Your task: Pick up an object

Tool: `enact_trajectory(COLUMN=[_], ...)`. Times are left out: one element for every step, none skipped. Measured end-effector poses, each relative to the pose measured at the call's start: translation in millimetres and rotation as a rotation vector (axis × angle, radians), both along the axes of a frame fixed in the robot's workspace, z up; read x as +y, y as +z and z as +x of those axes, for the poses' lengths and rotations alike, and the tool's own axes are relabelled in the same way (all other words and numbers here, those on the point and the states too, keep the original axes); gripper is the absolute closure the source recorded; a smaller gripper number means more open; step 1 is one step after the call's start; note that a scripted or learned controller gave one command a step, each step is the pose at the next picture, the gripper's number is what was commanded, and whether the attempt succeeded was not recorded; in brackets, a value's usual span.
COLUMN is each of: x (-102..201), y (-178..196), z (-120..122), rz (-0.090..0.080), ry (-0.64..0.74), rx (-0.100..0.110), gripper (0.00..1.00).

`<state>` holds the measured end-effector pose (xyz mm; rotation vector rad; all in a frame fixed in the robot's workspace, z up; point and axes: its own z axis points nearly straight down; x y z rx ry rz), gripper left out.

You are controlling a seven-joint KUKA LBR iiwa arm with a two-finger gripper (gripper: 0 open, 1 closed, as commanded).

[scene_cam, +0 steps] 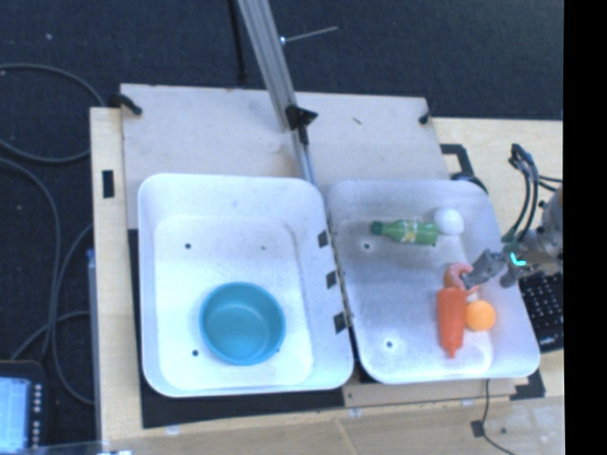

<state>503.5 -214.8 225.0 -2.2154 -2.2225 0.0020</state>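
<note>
- Nothing looks picked up yet: every object still lies flat in its bin, so we judge the whole grasp is left to do.
- The nearest candidates, a carrot and an orange ball, touch each other at about four o'clock in the right bin.
- The hand sits just beside the carrot's top, at the bin's three o'clock edge; we cannot tell how it is set.
- We count one green bottle and one white ball at twelve o'clock there.
- The left bin on the tabletop holds one blue bowl.
</note>
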Motion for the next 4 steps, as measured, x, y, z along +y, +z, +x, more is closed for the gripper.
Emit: enact_trajectory(x=[0,1,-2,-3], y=[3,-41,-106,-125], z=[1,2,1,2], rz=[-0.001,-0.003,-0.003,-0.004], ry=[0.000,-0.004,-0.003,-0.008], rx=[-0.006,0.000,0.002,-0.004], gripper=[0.00,0.00,0.00,0.00])
